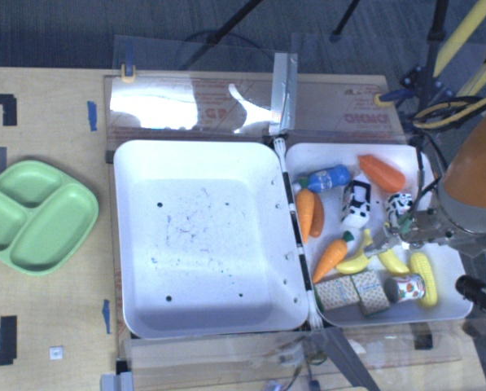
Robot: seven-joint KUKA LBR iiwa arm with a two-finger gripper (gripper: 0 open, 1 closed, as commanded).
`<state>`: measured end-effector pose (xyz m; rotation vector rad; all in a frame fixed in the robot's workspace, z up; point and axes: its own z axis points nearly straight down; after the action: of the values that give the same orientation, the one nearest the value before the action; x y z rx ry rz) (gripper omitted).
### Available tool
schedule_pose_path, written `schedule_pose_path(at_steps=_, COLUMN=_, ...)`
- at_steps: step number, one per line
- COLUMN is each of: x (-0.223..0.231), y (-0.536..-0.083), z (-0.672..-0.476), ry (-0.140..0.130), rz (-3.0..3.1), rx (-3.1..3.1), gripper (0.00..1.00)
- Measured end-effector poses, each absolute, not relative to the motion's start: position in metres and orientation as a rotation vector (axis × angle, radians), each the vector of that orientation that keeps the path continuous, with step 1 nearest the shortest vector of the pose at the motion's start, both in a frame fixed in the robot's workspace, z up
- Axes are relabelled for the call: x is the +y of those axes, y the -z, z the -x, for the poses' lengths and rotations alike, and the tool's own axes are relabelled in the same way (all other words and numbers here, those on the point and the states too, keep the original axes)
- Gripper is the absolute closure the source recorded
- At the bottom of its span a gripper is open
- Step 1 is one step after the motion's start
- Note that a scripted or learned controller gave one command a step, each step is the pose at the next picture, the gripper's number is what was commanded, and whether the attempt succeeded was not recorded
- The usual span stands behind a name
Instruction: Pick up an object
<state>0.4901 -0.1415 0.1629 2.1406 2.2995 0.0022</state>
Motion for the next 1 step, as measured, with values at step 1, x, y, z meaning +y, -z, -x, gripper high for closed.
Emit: schedule_pose_path(at_steps=1, x=-0.1373, y=-0.0871, z=-0.5156, ry=-0.007, rz=-2.01, rx=2.407, gripper=0.0)
